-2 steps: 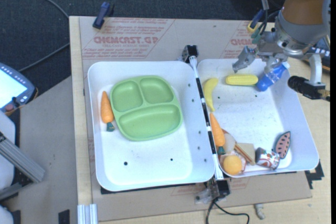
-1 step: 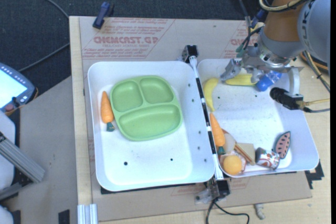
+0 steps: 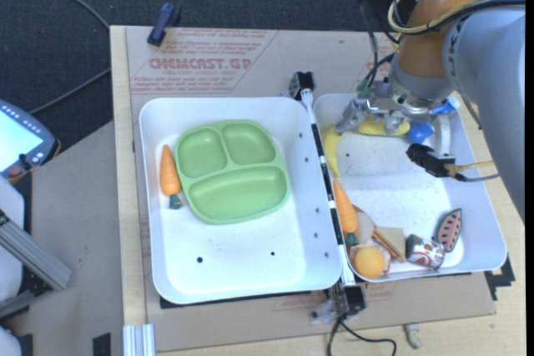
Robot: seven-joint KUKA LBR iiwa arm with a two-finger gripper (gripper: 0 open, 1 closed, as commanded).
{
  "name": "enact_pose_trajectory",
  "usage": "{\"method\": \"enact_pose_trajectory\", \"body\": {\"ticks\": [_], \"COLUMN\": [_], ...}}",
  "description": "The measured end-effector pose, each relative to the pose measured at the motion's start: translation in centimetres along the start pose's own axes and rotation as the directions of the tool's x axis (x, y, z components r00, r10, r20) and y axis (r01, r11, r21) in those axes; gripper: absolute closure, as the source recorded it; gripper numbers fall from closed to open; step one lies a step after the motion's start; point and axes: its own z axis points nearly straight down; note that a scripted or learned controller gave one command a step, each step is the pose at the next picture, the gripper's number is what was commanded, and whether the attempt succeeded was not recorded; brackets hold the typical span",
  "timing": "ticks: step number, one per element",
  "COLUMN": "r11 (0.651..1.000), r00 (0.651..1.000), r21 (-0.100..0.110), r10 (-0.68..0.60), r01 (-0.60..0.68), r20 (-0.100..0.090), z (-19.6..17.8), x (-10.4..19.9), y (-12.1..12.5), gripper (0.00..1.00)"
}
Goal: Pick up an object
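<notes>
The arm hangs its gripper (image 3: 380, 114) low over the far end of the right bin (image 3: 476, 213), directly above a yellow banana-like toy (image 3: 377, 127) it seems meant to take, though whether it is wide, narrow or holding cannot be told.

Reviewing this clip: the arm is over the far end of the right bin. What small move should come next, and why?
Probably a short straight descent onto the yellow piece. The gripper hangs right above it at the right bin's far end, with a blue item close beside. Whether it holds anything cannot be told, so lowering before closing seems the safest step.
</notes>
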Motion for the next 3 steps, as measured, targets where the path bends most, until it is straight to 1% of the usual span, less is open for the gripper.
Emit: {"method": "enact_pose_trajectory", "body": {"ticks": [1,2,3], "r11": [1.000,1.000,1.000], "r00": [1.000,1.000,1.000], "r21": [-0.018,0.001,0.030], "r10": [-0.003,0.000,0.006], "r01": [0.003,0.000,-0.006], "r20": [0.006,-0.001,-0.004], "z": [0.7,2.2,2.4], "x": [-3.0,-4.9,-3.6], "y": [0.9,-7.1,0.2], "gripper": [0.00,0.00,0.00]}}
